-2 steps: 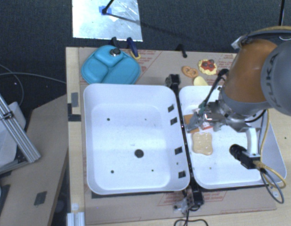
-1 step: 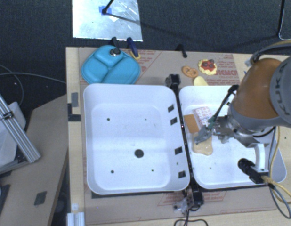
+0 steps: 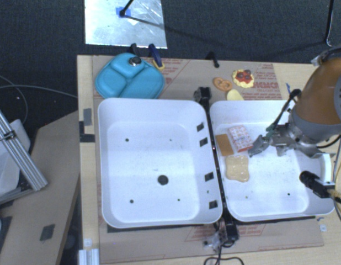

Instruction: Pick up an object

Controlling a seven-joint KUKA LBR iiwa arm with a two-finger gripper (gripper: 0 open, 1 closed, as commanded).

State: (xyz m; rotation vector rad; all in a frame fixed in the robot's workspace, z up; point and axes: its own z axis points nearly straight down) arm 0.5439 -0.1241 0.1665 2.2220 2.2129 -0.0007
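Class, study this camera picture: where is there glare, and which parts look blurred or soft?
Camera view: strong glare on the foil sheet at the top; bright bin floors, left bin washed pale; the tool and orange-banded arm look soft; small items in the right bin lack fine detail.

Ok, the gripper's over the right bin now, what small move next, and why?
Probably ease the gripper down and slightly left onto the red-and-white packet. Its tip sits at that packet's right edge, with nothing visibly between its fingers. The brown square and pale yellowish piece crowd close, so stay centred on the packet.
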